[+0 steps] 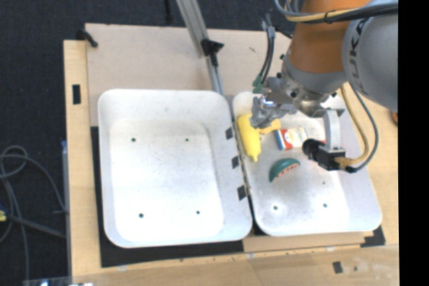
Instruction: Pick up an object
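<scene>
Yellow object (249,137): a banana-like piece in the right bin (348,211), against its left wall, directly under the gripper (265,114)
Gripper: low over the yellow object's upper end; grip state: I cannot tell
Right bin: also holds a small red, white and blue box (288,138) just right of the yellow object; a green and red wedge (284,169) below the box; print on the box too small to read
Left bin (167,164): bare white floor
Arm (335,30): reaches in from the right, orange band above the wrist, bent down over the right bin
Table (141,57): carries both bins side by side
</scene>
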You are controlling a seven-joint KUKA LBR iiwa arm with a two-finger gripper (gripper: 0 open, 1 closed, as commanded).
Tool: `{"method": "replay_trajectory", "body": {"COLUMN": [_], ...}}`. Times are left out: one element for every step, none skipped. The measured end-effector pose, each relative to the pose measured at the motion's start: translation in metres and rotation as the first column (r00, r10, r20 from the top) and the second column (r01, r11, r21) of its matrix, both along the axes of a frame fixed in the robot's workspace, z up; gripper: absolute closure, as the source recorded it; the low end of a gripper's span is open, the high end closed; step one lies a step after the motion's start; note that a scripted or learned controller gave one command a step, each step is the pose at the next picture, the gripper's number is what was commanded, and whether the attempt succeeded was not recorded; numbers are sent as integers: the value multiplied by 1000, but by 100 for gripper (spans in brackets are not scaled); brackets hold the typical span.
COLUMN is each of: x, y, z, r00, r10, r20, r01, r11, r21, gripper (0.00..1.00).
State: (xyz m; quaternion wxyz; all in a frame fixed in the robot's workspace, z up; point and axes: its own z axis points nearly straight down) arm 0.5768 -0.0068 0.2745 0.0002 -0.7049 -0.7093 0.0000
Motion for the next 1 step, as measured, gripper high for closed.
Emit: {"method": "replay_trajectory", "body": {"x": [-15], "y": [53], "z": [-16], "r00": [1000], "r10": [1], "r20": [0], "r01": [-1], "r11": [1000], "r21": [1], "gripper": [100]}}
